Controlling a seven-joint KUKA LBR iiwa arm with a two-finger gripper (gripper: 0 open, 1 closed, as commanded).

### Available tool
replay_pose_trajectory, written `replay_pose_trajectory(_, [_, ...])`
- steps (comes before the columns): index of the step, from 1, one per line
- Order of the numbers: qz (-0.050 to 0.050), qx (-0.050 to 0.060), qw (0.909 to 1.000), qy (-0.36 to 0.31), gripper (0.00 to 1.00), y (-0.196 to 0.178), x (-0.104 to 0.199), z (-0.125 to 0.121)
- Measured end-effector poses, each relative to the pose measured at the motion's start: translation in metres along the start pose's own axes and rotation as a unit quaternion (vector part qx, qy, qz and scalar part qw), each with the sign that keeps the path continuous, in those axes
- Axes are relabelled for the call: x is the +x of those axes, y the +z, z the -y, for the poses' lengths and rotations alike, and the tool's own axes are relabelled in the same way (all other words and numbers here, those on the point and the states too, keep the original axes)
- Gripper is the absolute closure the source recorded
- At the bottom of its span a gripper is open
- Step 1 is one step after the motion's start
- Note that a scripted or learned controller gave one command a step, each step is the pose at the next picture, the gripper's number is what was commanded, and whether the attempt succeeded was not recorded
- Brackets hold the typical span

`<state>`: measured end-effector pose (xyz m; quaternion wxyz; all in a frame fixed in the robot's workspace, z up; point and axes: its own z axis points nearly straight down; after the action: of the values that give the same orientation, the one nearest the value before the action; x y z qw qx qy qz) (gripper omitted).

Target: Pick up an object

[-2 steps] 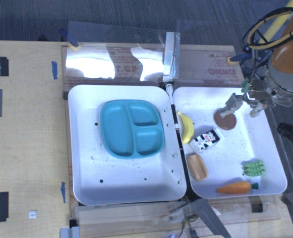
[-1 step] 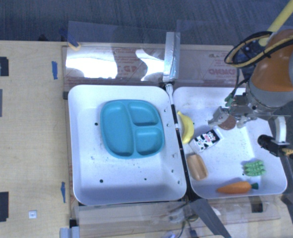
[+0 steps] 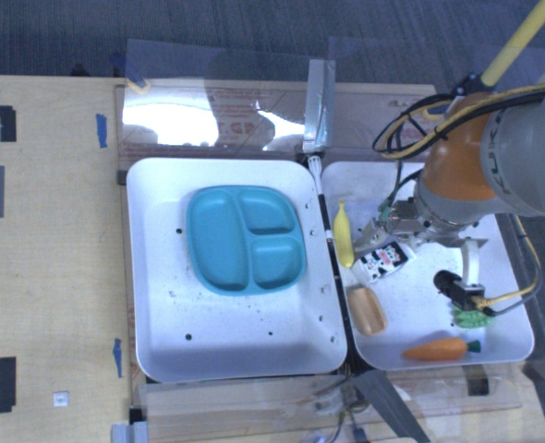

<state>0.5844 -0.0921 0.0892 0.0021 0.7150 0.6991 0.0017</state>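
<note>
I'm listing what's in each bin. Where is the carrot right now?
The carrot lies in the right bin, along its near edge toward the lower right of the camera view, just below the small green item and right of the bread roll.

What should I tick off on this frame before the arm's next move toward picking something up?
1. Things to pick lie in the right bin: banana, bread roll, carrot, a green piece. Ok.
2. Gripper is over that bin. Ok.
3. Something held between its fingers: cannot tell.
4. Gripper lined up on one item: it is beside the banana, above a black-and-white part; cannot tell.
5. Blue divided plate lies in the left bin, apart from the arm. Ok.
</note>
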Motion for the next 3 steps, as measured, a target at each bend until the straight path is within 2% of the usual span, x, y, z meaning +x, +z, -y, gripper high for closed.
replay_pose_trajectory(1, [0.000,0.002,1.0000,0.000,0.00,0.002,0.000,0.001])
replay_pose_trajectory(2, [-0.001,0.000,0.9995,-0.032,0.00,0.001,-0.002,0.040])
replay_pose_trajectory(3, [0.000,-0.004,0.9995,-0.031,1.00,-0.010,-0.002,0.038])
